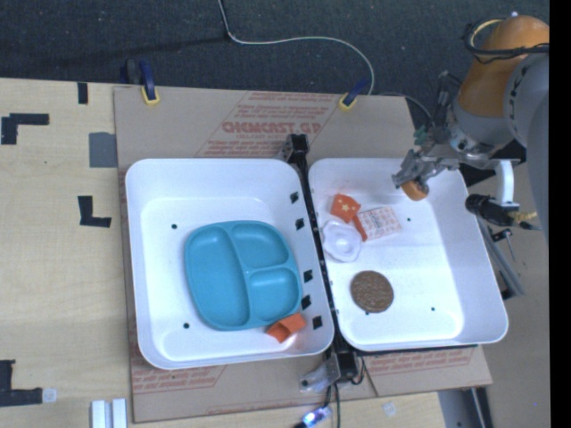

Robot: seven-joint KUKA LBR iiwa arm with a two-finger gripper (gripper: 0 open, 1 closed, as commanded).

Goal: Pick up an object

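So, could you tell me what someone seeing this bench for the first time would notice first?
Most likely the big teal divided plate in the left bin, with a small orange piece just off its near corner. Next, the gripper over the right bin's far edge, with something small and orange at its tip. Below it lie an orange item, a white packet, a clear cup and a brown disc.

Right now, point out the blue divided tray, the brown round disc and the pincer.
blue divided tray [241, 273]: camera view, on its large left compartment.
brown round disc [371, 291]: camera view, on its centre.
pincer [414, 184]: camera view, between its fingertips.
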